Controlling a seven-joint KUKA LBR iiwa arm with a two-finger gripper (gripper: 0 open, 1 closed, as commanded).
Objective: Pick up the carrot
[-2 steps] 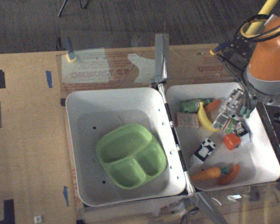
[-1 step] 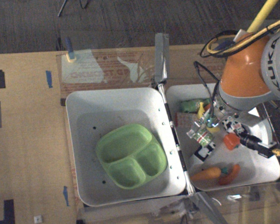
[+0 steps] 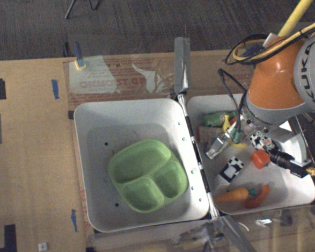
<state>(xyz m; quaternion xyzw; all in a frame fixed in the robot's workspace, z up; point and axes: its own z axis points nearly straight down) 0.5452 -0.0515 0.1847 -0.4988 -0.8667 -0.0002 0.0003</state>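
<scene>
Highest above the tabletop, and so closest to the lens, is the grey robot arm with its broad orange band (image 3: 273,85), filling the upper right of the frame and trailing yellow and black cables. It reaches in over the right-hand shallow white bin (image 3: 305,193), and its wrist ends in a silvery two-finger gripper (image 3: 217,146) low over the upper left part of that bin. I cannot tell whether the gripper is apart or together; it is small, angled and sits against clutter, and nothing can be made out held in it.

The long orange carrot (image 3: 232,195) lies on its side along the lower edge of the right bin, near the divider between the bins, well apart from the gripper. A red rounded piece (image 3: 257,196) lies just beside its right end, possibly touching. By my judgement the pick has not yet begun, and the arm would have to travel toward the lower edge of the frame to get above the carrot.

Between gripper and carrot sits a black-and-white checkered block (image 3: 231,169); a small red-orange block (image 3: 260,159) lies to its right. A green and yellow object (image 3: 217,118) near the bin's top edge is partly covered by the arm and hard to identify.

In the left-hand white bin (image 3: 92,122) rests a green plastic divided plate (image 3: 147,174), apparently just stored there, clear of the work.
</scene>
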